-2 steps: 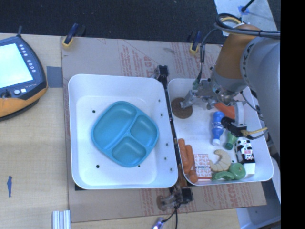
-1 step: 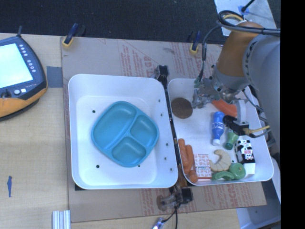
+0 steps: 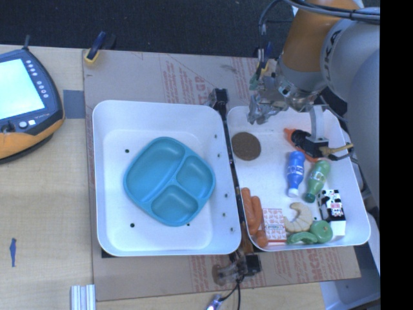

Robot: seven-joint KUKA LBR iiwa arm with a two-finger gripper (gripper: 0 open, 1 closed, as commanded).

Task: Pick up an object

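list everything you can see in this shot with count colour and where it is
bins: 2, white, side by side on the bench
divided plate: 1, blue, middle of the left bin
round disc: 1, brown, upper left of the right bin
bottles: 2, one blue, one green, upright side by side, middle of the right bin
hot dog: 1, orange, lower left of the right bin
green toy: 1, lower edge of the right bin
black and white carton: 1, lower right of the right bin
handheld screen: 1, orange body, bench's left edge
arm: 1, grey with orange band, over the right bin's top edge
gripper: 1, dark, above the disc
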